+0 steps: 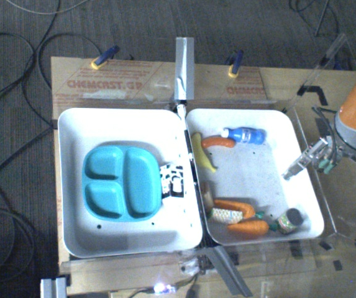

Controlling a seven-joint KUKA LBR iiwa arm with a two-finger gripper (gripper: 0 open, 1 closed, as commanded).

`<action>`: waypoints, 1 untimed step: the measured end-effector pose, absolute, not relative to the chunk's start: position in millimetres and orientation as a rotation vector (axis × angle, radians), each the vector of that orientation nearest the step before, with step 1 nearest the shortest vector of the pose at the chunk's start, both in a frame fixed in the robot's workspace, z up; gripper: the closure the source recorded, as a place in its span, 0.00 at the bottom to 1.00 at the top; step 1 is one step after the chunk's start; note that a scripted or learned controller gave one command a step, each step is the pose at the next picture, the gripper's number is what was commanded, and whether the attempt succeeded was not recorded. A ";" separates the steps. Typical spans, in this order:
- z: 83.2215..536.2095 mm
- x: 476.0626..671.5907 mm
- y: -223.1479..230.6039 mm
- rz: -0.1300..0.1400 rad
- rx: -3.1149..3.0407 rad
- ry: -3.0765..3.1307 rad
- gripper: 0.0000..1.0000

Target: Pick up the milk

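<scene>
Two white bins sit side by side, and the item taken to be the milk (173,180) is a small black-and-white patterned carton in the left bin (72,160), at 3 o'clock of that bin, just beside the right edge of the blue divided tray (125,182) and close to the wall shared with the right bin (287,118). Judged as a small toy or empty carton, it should be light and fairly stiff, with smooth printed faces that may slip and walls that could dent under a hard squeeze; a hold across two opposite flat sides, near mid-height, appears soundest. Clearance is tight: the tray crowds it at 9 o'clock and the bin wall at 3 o'clock, so approaching along the 12-to-6 line looks safer. The gripper (291,172) hangs at 3 o'clock of the right bin, above its rim and well apart from the carton; whether it is open or closed cannot be told at this resolution, and nothing is seen in its hold. The carton's outline is blurred, so its lie, upright or on its side, is uncertain. A blue-and-white bottle (246,135) at 12 o'clock of the right bin could possibly be mistaken for the target
</scene>
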State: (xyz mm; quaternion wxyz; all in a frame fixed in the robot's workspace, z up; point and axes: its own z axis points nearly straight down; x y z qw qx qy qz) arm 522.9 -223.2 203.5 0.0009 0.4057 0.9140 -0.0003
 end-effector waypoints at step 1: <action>239.7 485.3 -223.2 0.000 0.845 3.023 1.00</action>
